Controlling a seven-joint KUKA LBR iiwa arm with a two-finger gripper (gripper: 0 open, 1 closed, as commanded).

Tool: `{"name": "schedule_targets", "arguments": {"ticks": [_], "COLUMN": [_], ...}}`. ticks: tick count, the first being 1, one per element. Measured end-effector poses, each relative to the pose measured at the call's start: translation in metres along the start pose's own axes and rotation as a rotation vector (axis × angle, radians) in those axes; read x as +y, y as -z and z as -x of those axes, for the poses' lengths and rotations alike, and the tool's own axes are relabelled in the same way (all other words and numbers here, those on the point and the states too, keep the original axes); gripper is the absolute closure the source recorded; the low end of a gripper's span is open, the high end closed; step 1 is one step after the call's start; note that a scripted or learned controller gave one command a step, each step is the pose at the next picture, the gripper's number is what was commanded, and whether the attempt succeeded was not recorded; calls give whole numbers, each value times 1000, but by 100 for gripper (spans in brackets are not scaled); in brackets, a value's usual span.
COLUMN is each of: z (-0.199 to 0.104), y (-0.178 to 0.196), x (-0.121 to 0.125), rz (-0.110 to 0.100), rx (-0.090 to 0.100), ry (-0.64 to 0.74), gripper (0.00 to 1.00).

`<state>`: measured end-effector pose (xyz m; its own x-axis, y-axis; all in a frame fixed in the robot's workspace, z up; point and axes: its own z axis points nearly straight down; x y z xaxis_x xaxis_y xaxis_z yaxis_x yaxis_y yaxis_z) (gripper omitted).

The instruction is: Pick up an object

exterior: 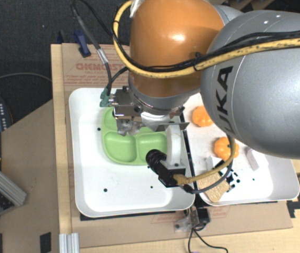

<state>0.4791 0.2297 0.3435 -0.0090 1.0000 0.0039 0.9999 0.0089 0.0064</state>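
Gripper [126, 121] sits low over the pale green, lobed plastic dish [122, 144] in the left white bin [87, 157]. Cannot tell its state. Risk: the dish's broad, smooth body may slip free during closing.

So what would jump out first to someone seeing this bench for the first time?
The arm's big orange band and grey body fill the upper right, with its wrist down over the left bin. Beneath it lies a light green object. In the right bin, two small orange objects stand out.
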Motion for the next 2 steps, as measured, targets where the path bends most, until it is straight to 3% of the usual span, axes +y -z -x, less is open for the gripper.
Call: {"name": "schedule_targets", "arguments": {"ticks": [1,2], "z": [4,6], "y": [8,38], "x": [0,34], "rz": [-4,-1], "rx": [-2,-2], "ry": [-7,-10], "gripper": [100,100]}}
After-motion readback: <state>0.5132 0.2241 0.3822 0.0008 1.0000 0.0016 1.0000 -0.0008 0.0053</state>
